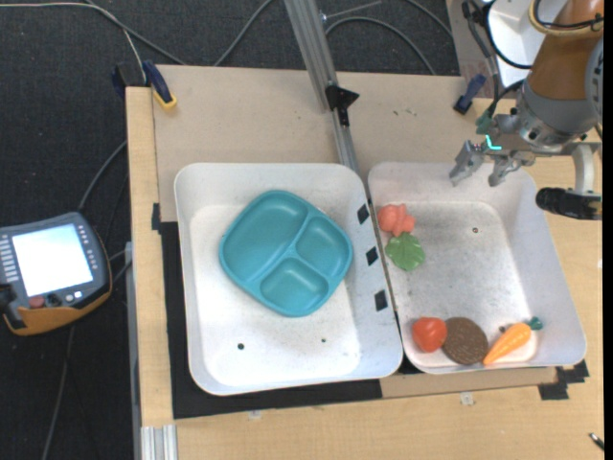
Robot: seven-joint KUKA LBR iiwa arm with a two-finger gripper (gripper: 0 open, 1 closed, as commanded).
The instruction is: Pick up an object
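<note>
Along the near wall of the right bin (567, 326) lay three small toy foods in a row: a red tomato (429, 333), a brown round patty (465, 340) touching it, and an orange carrot (508, 343) just beside that. The carrot looked the likeliest pick; it seemed light, stiff and smooth, best pinched across its thick middle, its long axis slanting with the green top toward the far right. Farther back, by the left wall, sat a green piece (406, 252) and an orange-pink piece (395, 219). At the far edge the gripper (488, 167) hung with fingers spread apart, holding nothing.
</note>
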